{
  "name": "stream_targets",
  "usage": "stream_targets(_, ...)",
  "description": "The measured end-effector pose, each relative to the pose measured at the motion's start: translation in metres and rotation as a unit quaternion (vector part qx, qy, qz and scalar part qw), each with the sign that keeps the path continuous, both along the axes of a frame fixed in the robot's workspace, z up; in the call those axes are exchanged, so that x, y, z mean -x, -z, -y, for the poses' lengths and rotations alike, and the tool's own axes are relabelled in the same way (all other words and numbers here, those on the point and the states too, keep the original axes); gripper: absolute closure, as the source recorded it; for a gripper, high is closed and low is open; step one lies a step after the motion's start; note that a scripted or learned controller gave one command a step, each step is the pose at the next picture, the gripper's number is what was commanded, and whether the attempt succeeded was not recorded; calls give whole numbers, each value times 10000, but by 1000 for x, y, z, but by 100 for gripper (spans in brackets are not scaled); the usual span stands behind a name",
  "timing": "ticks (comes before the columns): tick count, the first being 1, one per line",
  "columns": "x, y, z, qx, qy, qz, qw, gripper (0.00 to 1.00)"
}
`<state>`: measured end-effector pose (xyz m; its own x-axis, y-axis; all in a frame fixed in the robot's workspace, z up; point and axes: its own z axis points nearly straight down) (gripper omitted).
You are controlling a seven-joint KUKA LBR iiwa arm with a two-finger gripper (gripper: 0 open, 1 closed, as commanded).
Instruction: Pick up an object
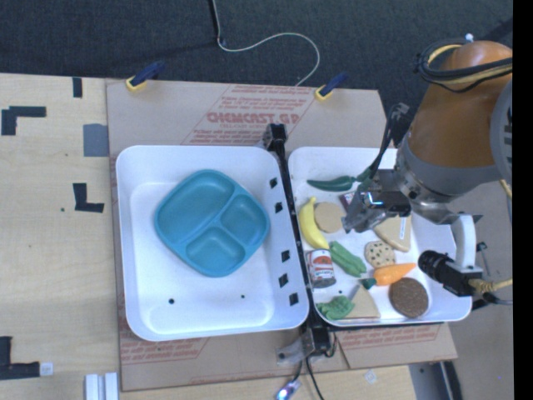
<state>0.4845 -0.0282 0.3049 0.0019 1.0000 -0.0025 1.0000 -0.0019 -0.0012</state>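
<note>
Nothing was lifted yet: my gripper [360, 215] hovered, fingers' gap unreadable, the banana [312, 223] just beside them.

Right bin [456, 313]: toy foods crowd the floor around the banana [313, 226], with a pepper [335, 183] above it, a can [321, 267] and pickle [347, 257] below, and a carrot [391, 274] and brown disc [409, 297] lower right. The gripper [360, 213] and arm [454, 132] cover the ground right of the banana. Left of the banana, past the divider [288, 215], the left bin [133, 223] holds a blue plate [212, 222], with bare floor below and beside it.
</note>
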Motion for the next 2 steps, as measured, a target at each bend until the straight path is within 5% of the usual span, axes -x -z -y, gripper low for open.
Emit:
stream_targets(1,-8,53,-51,-13,-34,-44,10000,100)
stream_targets(2,-1,-46,-99,-17,-43,24,10000,100)
